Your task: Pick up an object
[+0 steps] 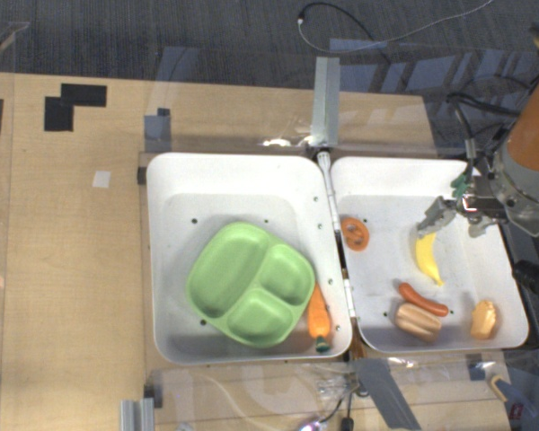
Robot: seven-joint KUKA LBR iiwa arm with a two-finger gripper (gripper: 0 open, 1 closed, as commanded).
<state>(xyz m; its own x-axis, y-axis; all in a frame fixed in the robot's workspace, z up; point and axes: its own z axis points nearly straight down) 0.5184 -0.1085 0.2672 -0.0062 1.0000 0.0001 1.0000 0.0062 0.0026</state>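
At the near edge of the right bin (499, 241) lie a hot dog (419, 312) and, at its 3 o'clock, a small bread roll (483, 319), the two apart from each other. Just past them, at the hot dog's 12 o'clock, lies the banana (428, 257), and my gripper (458, 215) hangs spread open right above its far tip, nothing between the fingers. I judge I am in the approach, not yet the grasp: the next move calls for lowering straight down so the fingers straddle the banana's narrow body, then closing. A round orange slice (354, 233) rests at the banana's 9 o'clock. In the left bin (175, 173), a green divided plate (251, 282) tilts with a carrot (317, 317) beside it.
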